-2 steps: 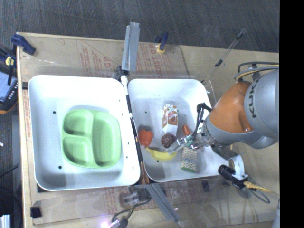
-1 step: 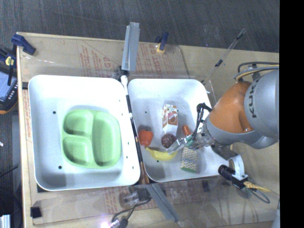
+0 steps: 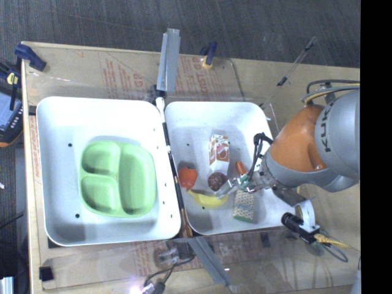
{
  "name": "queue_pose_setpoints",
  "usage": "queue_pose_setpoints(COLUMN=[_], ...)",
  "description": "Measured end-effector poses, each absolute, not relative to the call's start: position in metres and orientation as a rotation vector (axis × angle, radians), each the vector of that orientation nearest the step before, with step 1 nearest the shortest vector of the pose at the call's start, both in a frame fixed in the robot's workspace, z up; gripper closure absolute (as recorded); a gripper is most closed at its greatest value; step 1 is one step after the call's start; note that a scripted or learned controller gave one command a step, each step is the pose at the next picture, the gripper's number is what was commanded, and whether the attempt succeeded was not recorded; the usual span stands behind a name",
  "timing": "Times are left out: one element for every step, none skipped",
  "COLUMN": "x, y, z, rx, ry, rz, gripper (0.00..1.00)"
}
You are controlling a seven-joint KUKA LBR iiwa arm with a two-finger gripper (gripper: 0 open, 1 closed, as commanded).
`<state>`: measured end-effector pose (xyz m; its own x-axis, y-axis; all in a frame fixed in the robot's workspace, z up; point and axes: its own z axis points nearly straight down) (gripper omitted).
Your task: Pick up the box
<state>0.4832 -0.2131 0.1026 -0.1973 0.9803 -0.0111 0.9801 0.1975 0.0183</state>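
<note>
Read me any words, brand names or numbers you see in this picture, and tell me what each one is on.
"KU": black letters on the grey arm, the start of a word cut off at the edge.
Red print on the bench: too faint to read.
Print on the orange-and-white box: too blurred to read.
Print on the small green-patterned packet: too small to read.

Glossy white plastic bins point(image 3: 55, 164); printed cardboard box point(image 3: 219, 149).
</note>
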Motion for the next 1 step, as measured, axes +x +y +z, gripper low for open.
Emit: queue_pose_setpoints(x=[0.4832], y=[-0.2131], z=[0.1026], rx=[1.977], ry=[2.415], rz=[0.011], gripper=[0.0])
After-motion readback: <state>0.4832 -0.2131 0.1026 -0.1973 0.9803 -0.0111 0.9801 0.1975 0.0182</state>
